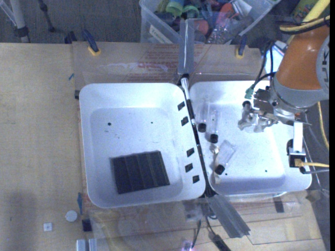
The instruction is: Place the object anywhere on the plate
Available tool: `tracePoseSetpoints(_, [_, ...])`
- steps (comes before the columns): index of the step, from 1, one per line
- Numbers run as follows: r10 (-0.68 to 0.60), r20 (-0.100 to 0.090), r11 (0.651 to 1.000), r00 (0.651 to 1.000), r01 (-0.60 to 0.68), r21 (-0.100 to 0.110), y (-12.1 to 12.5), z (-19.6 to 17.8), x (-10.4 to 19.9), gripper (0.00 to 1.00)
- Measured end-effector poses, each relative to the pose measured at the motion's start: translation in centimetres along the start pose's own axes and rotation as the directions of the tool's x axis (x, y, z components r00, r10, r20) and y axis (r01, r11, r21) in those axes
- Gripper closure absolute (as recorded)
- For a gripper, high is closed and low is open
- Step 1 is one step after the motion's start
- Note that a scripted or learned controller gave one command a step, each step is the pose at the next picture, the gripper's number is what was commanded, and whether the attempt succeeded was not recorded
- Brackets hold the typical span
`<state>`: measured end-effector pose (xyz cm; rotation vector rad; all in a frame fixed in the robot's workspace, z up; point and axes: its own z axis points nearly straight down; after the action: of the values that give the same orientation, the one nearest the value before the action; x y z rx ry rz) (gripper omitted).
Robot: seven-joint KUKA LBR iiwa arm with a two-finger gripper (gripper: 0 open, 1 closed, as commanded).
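A black ribbed rectangular plate [140,171] lies flat in the left bin [99,101], toward its front. Three clear plastic vials with black caps lie in the right bin [272,174] near its left wall: one [202,115], one [213,124] beside it, and a third [225,153] closer to the front. My gripper [253,120] hangs over the right bin's back right part, to the right of the vials and apart from them. Nothing shows in its grasp.
A clear tub [209,4] of colourful items stands behind the bins. Blue clamps [93,48] [241,49] hold the back board. A ridge with black tabs [189,151] separates the bins. Small loose parts [70,216] lie on the bench at the front left.
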<state>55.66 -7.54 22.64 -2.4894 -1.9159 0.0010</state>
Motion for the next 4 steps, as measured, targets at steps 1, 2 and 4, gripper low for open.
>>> tracePoseSetpoints(1, [-0.117, 0.001, 0.993, 0.993, 0.117, -0.001, -1.5, -19.9, 2.9, 1.0])
tracePoseSetpoints(2, [-0.415, -0.001, 0.91, 0.91, 0.415, 0.002, 1.8, -11.1, 5.4, 1.0])
tracePoseSetpoints(4, [-0.823, -0.001, 0.569, 0.569, 0.823, 0.0, 0.1, -4.6, 13.7, 1.0])
